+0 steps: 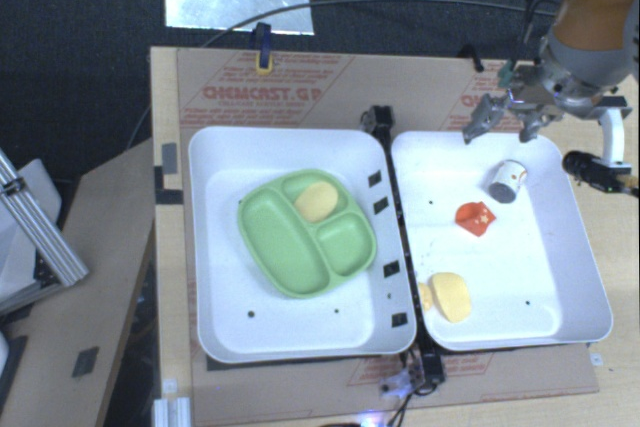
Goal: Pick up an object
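Observation:
My gripper point(508, 120) hangs over the far edge of the right bin point(570, 245), its two fingers spread apart with nothing between them. Just below and to the right of it lies a small white and grey cup point(507, 181) on its side. A red object point(475, 217) rests near the bin's middle. A yellow object point(448, 295) lies toward the near left corner of that bin. In the left bin point(215, 245) sits a green divided plate point(300, 235) with a pale yellow object point(318, 202) in its upper compartment.
A black divider with clips point(392, 215) separates the two bins. Cardboard point(270, 90) lies beneath them, with a blue clamp point(263, 45) at its far edge. A black fixture point(598, 171) juts over the right bin's right rim.

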Action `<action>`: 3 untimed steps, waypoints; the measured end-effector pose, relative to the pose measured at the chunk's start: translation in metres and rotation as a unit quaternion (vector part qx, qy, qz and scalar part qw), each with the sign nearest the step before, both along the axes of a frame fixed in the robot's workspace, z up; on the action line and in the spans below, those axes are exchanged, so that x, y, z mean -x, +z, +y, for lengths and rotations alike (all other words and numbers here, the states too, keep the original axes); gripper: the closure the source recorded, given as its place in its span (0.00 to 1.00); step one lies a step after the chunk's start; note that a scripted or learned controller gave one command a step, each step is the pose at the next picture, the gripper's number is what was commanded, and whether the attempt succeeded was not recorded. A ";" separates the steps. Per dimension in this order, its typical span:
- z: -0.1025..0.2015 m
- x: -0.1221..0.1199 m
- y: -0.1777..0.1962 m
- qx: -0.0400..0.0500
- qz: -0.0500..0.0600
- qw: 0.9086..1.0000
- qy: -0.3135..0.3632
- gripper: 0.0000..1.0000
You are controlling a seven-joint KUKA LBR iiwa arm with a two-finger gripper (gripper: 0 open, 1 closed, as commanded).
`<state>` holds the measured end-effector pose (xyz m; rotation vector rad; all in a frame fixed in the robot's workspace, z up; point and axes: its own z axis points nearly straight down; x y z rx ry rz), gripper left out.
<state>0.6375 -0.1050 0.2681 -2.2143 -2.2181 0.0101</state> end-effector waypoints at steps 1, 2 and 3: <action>0.000 -0.001 0.008 0.000 -0.006 1.000 0.001 0.00; 0.001 0.001 -0.030 0.001 -0.006 1.000 0.000 0.00; 0.006 -0.002 -0.089 0.001 -0.006 1.000 0.000 0.00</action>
